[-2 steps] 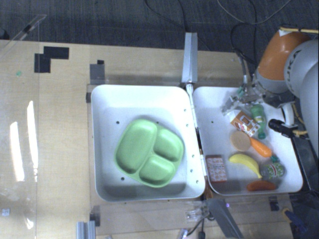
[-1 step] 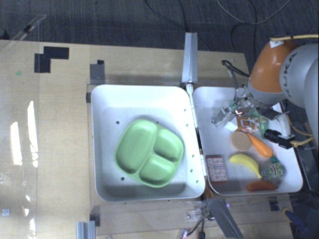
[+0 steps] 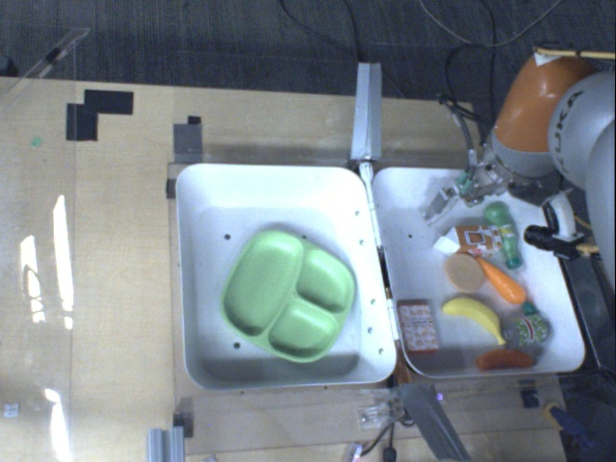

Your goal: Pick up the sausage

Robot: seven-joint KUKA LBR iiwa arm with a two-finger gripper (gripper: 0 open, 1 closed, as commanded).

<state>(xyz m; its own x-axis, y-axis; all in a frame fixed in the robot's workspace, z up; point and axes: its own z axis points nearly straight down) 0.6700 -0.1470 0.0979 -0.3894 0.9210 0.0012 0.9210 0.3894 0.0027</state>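
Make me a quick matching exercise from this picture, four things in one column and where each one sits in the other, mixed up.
Things:
1. sausage
2. banana
3. green divided plate
4. end effector

Places:
A. in the left bin
B. over the far part of the right bin
C. at the near edge of the right bin
D. in the right bin, just behind the sausage

Pairs: 1-C, 2-D, 3-A, 4-B
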